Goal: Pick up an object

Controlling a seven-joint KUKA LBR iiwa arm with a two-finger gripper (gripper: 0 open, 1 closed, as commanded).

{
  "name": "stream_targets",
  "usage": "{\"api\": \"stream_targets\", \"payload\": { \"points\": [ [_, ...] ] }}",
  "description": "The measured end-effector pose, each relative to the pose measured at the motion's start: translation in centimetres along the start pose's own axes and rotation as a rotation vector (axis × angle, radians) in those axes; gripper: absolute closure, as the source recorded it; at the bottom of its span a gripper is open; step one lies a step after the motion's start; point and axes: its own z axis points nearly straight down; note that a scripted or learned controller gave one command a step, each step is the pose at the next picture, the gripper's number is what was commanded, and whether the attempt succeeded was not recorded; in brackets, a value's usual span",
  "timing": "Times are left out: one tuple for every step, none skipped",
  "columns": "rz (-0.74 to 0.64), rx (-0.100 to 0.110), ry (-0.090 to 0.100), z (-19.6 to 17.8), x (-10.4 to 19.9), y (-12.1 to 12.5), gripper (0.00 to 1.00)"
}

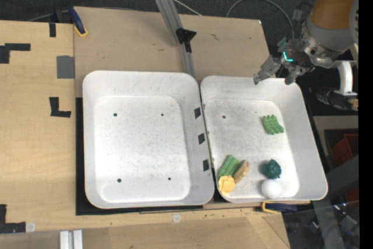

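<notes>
1. I see my gripper (275,74) hanging over the far right corner of the right bin (303,119), fingers spread apart, nothing between them. Released.
2. Candidates all lie in the right bin, well apart from the gripper: a light green ridged piece (271,124) mid-right; at the near edge a dark green lump (270,169), a white ball (271,188), and a green-and-yellow corn-like toy (228,173) with a tan bit (242,169) touching it.
3. The left bin (99,125) holds no candidates, so no reason to go there.
4. My guess: the pick is not yet begun, just the approach.
5. Risks:
   - the near cluster is tight; closing there could nudge the ball, which would roll;
   - the dark lump and ball sit just beside each other, so I could pinch both or neither;
   - items hug the near wall, so a finger may hit the rim;
   - the ridged piece is the most isolated and looks the safest bet.
</notes>
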Motion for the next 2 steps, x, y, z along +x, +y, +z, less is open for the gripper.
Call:
{"api": "stream_targets", "payload": {
  "points": [
    [-0.001, -0.005, -0.001, -0.3, 0.0, 0.1, 0.0],
    [0.0, 0.002, -0.001, 6.2, 0.2, 0.0, 0.0]
  ]
}}
